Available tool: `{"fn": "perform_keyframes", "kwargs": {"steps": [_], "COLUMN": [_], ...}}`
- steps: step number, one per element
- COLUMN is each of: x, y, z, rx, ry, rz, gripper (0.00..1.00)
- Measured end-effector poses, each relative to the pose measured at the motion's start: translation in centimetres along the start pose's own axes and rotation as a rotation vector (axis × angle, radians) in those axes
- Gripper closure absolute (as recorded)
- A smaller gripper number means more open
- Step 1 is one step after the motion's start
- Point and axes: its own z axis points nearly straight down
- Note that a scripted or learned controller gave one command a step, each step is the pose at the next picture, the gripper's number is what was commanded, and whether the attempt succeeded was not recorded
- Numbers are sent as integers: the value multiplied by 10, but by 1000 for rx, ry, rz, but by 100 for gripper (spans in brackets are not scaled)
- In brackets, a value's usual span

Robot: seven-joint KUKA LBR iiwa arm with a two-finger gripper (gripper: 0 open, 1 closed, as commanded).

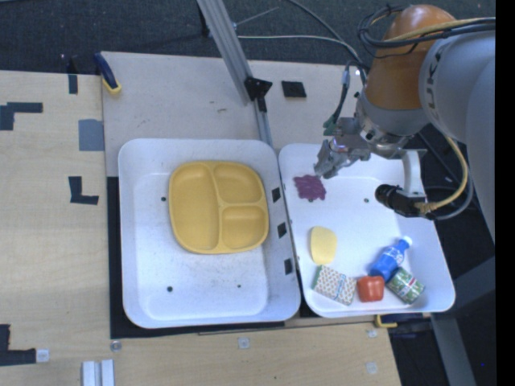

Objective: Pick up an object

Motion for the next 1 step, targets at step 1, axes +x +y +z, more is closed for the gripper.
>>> {"fn": "perform_keyframes", "kwargs": {"steps": [1], "x": [52], "y": [-20], "z": [-1], "rx": [-1], "ry": [0], "rz": [-2], "gripper": [100]}}
